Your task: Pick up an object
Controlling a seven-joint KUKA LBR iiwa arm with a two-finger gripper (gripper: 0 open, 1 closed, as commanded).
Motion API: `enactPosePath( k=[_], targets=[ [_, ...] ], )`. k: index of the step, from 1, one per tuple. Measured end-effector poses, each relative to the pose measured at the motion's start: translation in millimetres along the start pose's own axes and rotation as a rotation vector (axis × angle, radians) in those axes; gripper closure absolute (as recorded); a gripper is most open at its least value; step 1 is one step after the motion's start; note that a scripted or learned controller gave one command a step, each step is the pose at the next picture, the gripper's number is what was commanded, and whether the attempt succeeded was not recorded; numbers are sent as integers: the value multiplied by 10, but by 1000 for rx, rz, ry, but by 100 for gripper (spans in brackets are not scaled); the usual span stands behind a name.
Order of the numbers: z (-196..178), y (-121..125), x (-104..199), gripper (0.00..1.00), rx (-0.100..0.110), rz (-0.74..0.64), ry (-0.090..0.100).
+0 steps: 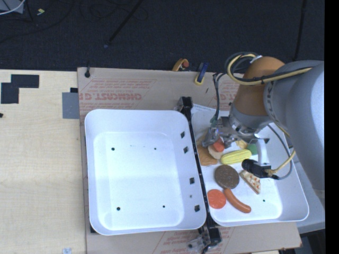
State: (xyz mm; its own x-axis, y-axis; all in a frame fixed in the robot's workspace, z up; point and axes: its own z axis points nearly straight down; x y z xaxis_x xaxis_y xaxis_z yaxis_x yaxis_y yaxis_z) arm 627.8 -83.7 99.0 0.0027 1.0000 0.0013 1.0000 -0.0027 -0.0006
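I'm watching from above, at a slant. Two white bins sit side by side on the tabletop [42, 157]. The left bin [137, 126] has a bare floor. The right bin [288, 208] holds a cluster of toy food.

The arm [280, 97] reaches in from the right, w/ its pincer [216, 138] low over the bin's upper left part, near the divider [193, 157]. I can't tell if the pincer is apart or together; cables and wrist hide it, and I see nothing held.

Items, approx: a yellow corn [235, 156] just right of the pincer, a tan slice [207, 155] below it, a brown disc [226, 177] mid-bin, a red disc [216, 198] and an orange sausage [237, 201] nearer the front, a pizza wedge [251, 181] to the right.

My judgement: the step is closing in on a grasp. The items under the pincer touch each other, so I'd aim at one edge, e.g. the corn's long sides, come down straight, close slowly, then lift and check it's really between the fingers. The flat discs probably slip.
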Motion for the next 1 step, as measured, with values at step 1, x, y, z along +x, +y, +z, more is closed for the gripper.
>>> enactPosePath(
  k=[1],
  targets=[
    [-950, 183, 646, 100, -8, -10, 1]
  ],
)
